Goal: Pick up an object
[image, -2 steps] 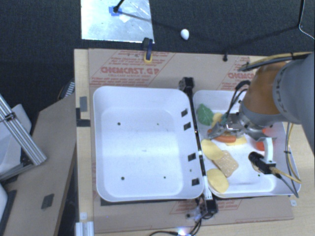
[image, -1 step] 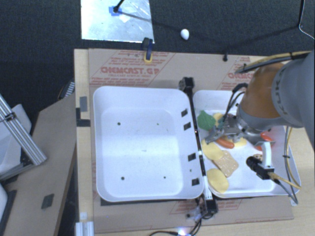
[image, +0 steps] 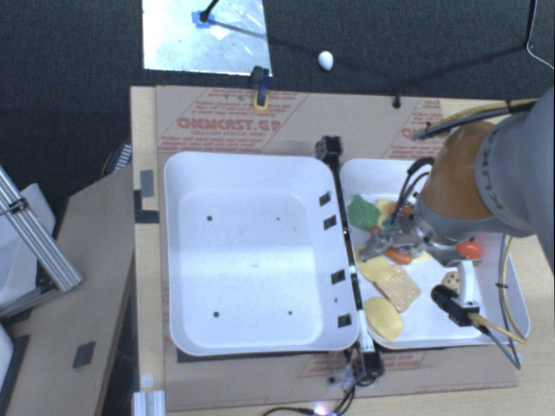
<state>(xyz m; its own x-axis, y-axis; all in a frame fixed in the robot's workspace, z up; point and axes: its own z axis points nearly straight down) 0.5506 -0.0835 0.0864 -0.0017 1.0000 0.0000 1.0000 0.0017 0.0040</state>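
— Dark carpet lay around the table (image: 217, 124), with two white bins side by side on it. Where was the hand?

— The hand (image: 381, 243) was low in the right bin (image: 425, 321), just up-view and to the view's left of the tan cracker (image: 401, 289). I couldn't tell whether it was spread or pressed together; the arm (image: 494, 180) covered too much of it.

— And the thing to pick?

— I judged it to be the orange piece (image: 399, 256), just up-view of the cracker and partly under the hand. I saw nothing gripped.

— What worried you?

— Crowding. A pale yellow piece (image: 375, 271) touched the cracker's upper-left corner, right beneath the hand, and a green piece (image: 362, 211) lay further up-view. If I closed there, I thought it might catch two things at once, or nip only an edge and let it slip on the lift.

— Anything else about?

— A yellow oval (image: 385, 319) sat just down-view of the cracker, a small tan block (image: 450, 279) near its right in the view, and a red ball (image: 469, 250) beyond that. The left bin (image: 251, 258) lay well to the cracker's left in the view.
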